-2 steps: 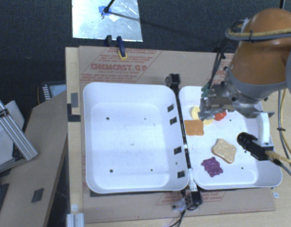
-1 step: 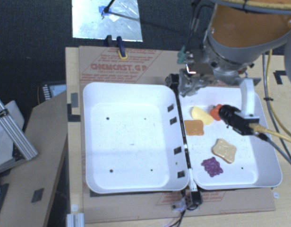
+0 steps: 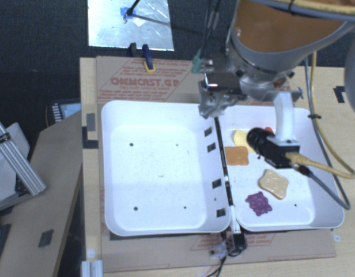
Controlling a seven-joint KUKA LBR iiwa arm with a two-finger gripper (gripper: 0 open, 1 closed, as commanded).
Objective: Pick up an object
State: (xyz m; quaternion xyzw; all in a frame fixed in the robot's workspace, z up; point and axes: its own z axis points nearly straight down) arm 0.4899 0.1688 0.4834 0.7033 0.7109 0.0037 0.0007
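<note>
Currently we list, in the right white bin (image 3: 324, 209): a flat orange square piece (image 3: 237, 156) at frame centre, a pale yellow round piece (image 3: 240, 137) just above it, a tan toast-shaped piece (image 3: 274, 184) lower right, a purple lumpy piece (image 3: 259, 203) below that. The two-finger gripper (image 3: 213, 109) hangs over the bins' divider at upper centre; we cannot tell its jaw state. We judge the toast piece, apart from its neighbours, the cleanest pick: centre above, descend straight
</note>
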